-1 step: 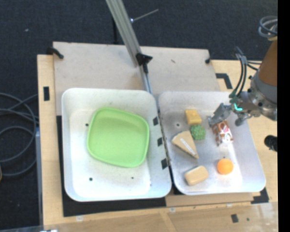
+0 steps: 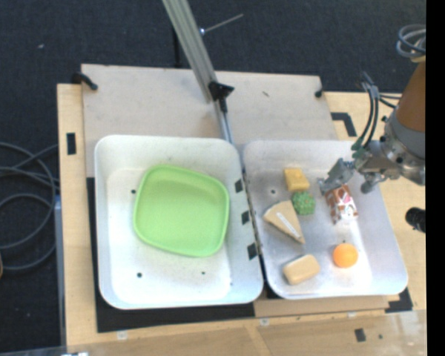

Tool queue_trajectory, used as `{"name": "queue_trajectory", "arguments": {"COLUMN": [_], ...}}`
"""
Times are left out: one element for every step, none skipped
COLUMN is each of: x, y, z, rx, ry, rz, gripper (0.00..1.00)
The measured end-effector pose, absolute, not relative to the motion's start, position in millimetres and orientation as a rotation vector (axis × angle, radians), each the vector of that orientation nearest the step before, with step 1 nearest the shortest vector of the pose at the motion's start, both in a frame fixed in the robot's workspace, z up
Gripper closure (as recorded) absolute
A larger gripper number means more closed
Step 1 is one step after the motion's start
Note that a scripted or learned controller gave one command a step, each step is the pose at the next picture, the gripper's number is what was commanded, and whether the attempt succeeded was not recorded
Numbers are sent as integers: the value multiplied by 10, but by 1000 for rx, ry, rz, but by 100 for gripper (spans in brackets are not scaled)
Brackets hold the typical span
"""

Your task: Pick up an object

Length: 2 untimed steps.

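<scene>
The gripper (image 2: 340,178), its finger state impossible to tell, is hovering just above a red-and-white packet (image 2: 344,204), with the green ball (image 2: 304,203) lying to its left.

The arm (image 2: 409,117) is cut off by the right edge above its orange band. The hand (image 2: 340,178) is too small and blurred to read how its fingers stand. It partly covers the red-and-white packet (image 2: 345,206), whose print is illegible.
</scene>
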<state>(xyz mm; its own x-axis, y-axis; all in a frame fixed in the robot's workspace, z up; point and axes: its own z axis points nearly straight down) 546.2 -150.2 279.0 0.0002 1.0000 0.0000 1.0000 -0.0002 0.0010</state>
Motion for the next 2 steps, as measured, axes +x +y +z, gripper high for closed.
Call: {"name": "queue_trajectory", "arguments": {"x": [5532,5468], "y": [-1501,-1584], "z": [2340,1858], "rx": [2223,2225], "ry": [2222,2222], "rz": [-3,-4], "gripper": [0,0]}}
